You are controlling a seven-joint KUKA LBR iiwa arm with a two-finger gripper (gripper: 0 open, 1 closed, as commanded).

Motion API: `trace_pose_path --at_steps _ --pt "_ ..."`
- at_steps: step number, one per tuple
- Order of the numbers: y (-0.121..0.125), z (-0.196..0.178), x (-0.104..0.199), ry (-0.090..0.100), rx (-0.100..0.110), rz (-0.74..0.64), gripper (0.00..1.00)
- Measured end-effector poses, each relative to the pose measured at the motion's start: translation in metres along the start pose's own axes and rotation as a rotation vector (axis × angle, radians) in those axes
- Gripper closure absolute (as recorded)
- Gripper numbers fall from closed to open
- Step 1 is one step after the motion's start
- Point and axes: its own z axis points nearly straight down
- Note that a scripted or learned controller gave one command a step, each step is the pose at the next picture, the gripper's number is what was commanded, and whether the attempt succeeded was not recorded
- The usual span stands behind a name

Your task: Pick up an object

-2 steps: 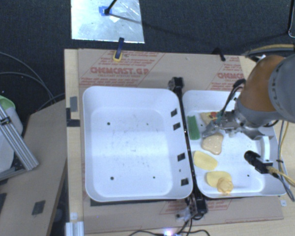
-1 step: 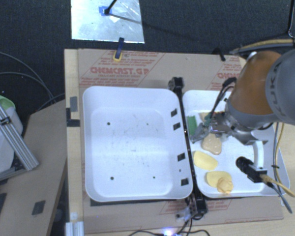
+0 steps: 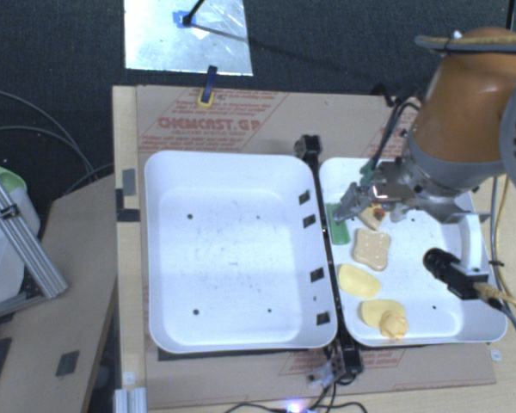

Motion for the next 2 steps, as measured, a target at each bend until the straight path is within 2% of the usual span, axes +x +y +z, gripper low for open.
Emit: trace_pose_path --at_steps 1,2 --pt "-0.0165 -0.0931 0.0775 0.001 0.003 0.000 0.00" --pt "-0.0156 -0.0986 0.0730 -0.003 0.009 0.002 1.00"
